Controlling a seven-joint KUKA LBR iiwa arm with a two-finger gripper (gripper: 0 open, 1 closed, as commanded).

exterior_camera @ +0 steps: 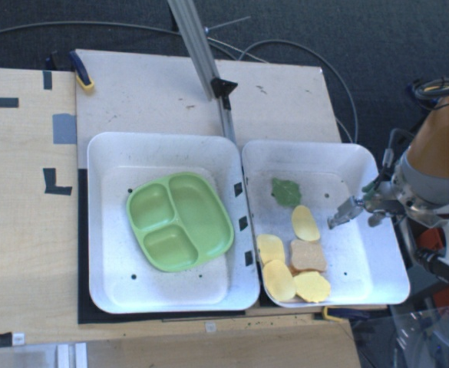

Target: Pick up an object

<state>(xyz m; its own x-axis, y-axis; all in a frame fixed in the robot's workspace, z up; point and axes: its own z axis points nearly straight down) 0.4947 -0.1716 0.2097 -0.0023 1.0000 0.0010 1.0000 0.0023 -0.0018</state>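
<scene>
Across the right bin (378, 278) lie the pickable pieces: a green leaf (286, 192), four yellow slices (305, 222) and a tan bread piece (308, 255), clustered toward its left half. Right of them hovers the pincer (345, 215), near the bin's right wall; whether it is wide or narrow I cannot tell. A green tray (179, 221) sits in the left bin (101, 205).

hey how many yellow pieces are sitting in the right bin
4. One yellow piece lies mid-bin below the green item; one by the left wall; two along the front, and, flanking the tan slice. More may hide underneath.
</scene>
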